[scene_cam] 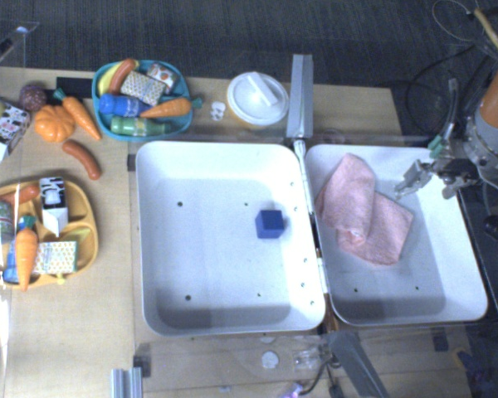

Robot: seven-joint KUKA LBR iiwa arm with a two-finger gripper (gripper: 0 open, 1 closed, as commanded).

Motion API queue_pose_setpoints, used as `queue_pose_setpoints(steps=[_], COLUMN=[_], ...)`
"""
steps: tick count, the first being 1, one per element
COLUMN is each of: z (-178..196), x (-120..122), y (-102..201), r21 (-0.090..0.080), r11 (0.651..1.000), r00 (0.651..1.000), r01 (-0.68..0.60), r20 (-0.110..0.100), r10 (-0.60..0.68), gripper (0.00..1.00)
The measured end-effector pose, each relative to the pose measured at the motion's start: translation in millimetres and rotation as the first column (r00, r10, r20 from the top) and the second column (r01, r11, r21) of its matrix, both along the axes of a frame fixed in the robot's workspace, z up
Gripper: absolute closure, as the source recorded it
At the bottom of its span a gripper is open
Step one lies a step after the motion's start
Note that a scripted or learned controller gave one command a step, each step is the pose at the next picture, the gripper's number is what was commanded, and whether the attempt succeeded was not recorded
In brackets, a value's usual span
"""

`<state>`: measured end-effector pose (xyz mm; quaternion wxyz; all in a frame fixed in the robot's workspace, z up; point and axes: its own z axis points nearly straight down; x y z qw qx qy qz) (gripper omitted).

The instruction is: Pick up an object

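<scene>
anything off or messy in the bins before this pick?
Only the pink cloth in the right bin: it lies crumpled and folded over itself, its left edge near the wall between the bins. The blue cube sits alone in the left bin. Nothing looks spilled or damaged.

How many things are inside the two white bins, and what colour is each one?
Blue: 1, the blue block in the left bin
Pink: 1, the pink cloth in the right bin
Total: 2
</scene>
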<state>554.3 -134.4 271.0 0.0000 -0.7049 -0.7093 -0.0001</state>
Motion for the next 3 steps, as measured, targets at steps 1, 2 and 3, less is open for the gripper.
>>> queue_pose_setpoints(steps=[1, 2, 3], z=[-97, -175, -181], x=[48, 45, 39], y=[-1, -39, -63], r21=[0.000, -0.003, -0.005], r11=[0.996, 0.986, 0.952], r00=[0.996, 0.986, 0.952], r01=[-0.086, -0.164, -0.307], r20=[0.000, 0.008, 0.009], r10=[0.086, 0.164, 0.307], gripper=[0.00, 0.00, 0.00])
